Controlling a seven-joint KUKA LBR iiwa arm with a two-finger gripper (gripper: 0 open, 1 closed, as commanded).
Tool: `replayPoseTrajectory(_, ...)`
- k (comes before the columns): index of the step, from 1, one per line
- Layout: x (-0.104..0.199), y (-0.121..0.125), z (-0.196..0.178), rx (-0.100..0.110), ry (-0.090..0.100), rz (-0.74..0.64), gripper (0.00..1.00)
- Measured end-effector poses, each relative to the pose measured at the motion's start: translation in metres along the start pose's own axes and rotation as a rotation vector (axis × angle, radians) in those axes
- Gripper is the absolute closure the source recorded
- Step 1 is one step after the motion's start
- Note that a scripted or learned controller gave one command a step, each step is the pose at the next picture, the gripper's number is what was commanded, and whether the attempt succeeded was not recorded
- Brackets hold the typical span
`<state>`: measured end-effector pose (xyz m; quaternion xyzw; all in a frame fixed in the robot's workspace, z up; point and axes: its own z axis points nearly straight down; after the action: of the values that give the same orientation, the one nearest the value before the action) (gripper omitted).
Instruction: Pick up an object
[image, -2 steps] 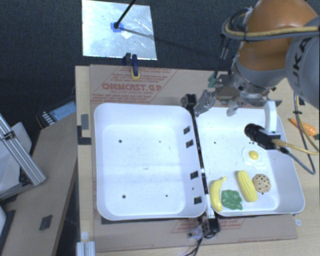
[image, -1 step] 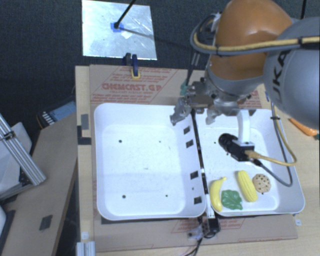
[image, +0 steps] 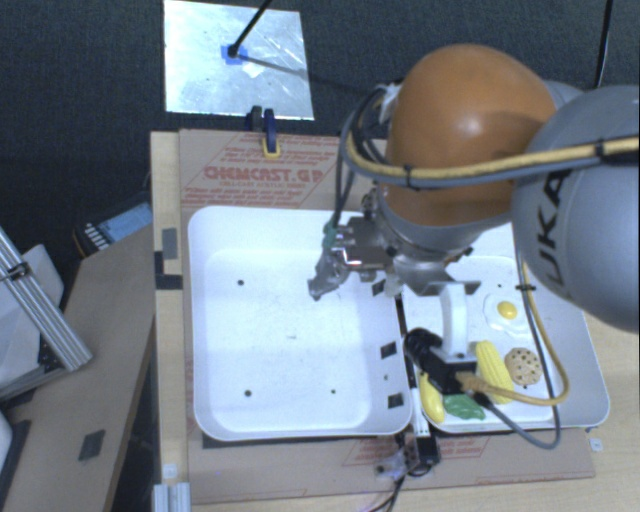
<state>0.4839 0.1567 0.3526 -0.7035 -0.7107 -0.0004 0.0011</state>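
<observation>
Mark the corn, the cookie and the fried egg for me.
corn (image: 489, 359), camera view, middle of the cob.
cookie (image: 522, 366), camera view, centre of its top face.
fried egg (image: 507, 310), camera view, on the yolk.

On my feed the arm (image: 470, 140) runs off the right edge of the frame. Its orange bulk covers the upper half of the right bin (image: 575, 360), so I cannot see what lies there. The gripper (image: 318, 288), at centre frame over the upper right corner of the left bin (image: 280, 400), is a smeared grey shape. I cannot make out its detail. In the lower right, a green thing (image: 462, 406) is partly covered and too small for me to name. A small dark clump (image: 412, 458) at the bottom edge of the cardboard (image: 260, 170) is beyond telling. The metal frame (image: 35, 310) is cut off by the left edge.
</observation>
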Motion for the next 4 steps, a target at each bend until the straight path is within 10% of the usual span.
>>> replayPoseTrajectory(1,0.042,0.113,0.076,-0.008,-0.001,0.002,0.0)
replayPoseTrajectory(2,0.039,0.109,0.062,-0.004,-0.001,0.002,1.0)
replayPoseTrajectory(3,0.078,0.092,0.194,0.01,-0.004,0.002,1.0)
replayPoseTrajectory(4,0.076,0.121,0.158,-0.004,-0.001,0.005,1.0)
